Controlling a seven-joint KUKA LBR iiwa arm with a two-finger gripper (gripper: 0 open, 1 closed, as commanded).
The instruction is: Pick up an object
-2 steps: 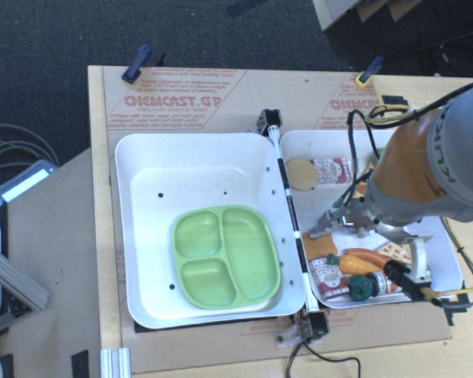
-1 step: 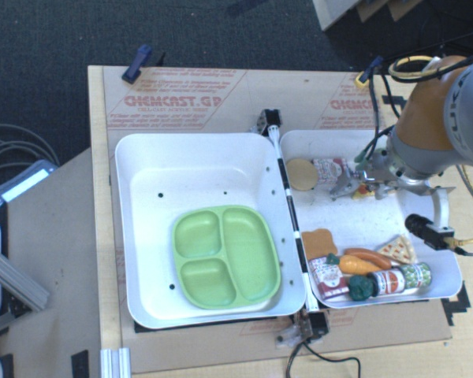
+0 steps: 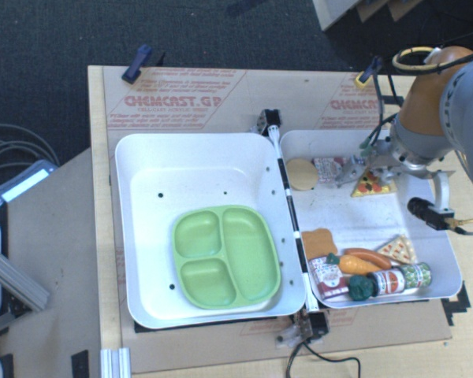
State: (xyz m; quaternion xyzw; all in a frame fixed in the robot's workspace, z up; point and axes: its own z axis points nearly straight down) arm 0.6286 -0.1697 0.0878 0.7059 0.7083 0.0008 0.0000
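Along the right bin's [image 3: 456, 268] near edge, a heap: bottle [image 3: 394, 279] lying flat, long axis running left to right, green cap toward the left bin [image 3: 130, 211]; carrot [image 3: 368, 261] just behind, same heading; pizza wedge [image 3: 396, 250] beside it. Well apart from the hand [image 3: 376, 164], up at that bin's far edge over another pizza slice [image 3: 372, 185]. Green divided plate [image 3: 224, 255] in the left bin. Brown desk [image 3: 221, 93] on dark carpet.

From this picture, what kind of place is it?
Probably a robotics lab: an arm over two white bins, a green tray, toy food, loose cables.
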